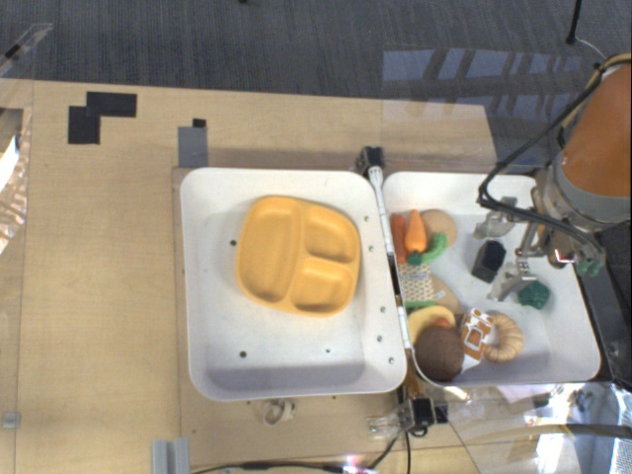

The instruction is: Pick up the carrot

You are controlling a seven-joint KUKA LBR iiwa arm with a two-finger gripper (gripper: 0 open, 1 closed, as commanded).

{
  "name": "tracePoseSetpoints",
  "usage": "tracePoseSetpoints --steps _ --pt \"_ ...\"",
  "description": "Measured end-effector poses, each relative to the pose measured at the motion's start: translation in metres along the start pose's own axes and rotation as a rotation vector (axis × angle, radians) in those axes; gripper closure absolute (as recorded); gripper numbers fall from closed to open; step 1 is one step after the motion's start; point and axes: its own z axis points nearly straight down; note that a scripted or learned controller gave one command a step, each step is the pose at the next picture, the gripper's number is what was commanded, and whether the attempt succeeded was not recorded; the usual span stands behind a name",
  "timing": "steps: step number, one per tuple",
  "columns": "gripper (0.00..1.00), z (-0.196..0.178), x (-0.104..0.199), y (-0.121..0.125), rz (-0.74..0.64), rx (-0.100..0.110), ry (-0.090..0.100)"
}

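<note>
The carrot [415,231] stands lengthwise by the right bin's [583,358] left edge; the empty, spread gripper [521,265] hangs to its right.

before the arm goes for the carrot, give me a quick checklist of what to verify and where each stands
1. Carrot located: ok. The carrot lies in the right bin, near the divider, its green top pointing toward the bin's middle.
2. Tool free of load: cannot tell. The tool hangs over the right side of that bin; its tip is too cluttered to read.
3. Tool lined up over carrot: not ok. It sits well to the carrot's right, near the black block.
4. Carrot clear of neighbours: not ok. The tan round item touches it.
5. Yellow tray out of the path: ok, it is in the left bin.
</note>
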Motion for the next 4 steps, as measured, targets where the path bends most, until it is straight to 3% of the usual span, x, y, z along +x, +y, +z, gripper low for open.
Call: tracePoseSetpoints --steps 1,2,3,4 --pt "0.0 0.065 -0.049 0.041 0.105 -0.003 0.003" --pt "0.0 0.066 -0.108 0.016 0.176 0.0 -0.004" --pt "0.0 0.159 -0.115 0.022 0.138 -0.001 -0.01" --pt "0.0 0.096 -0.075 0.019 0.356 0.0 -0.003"
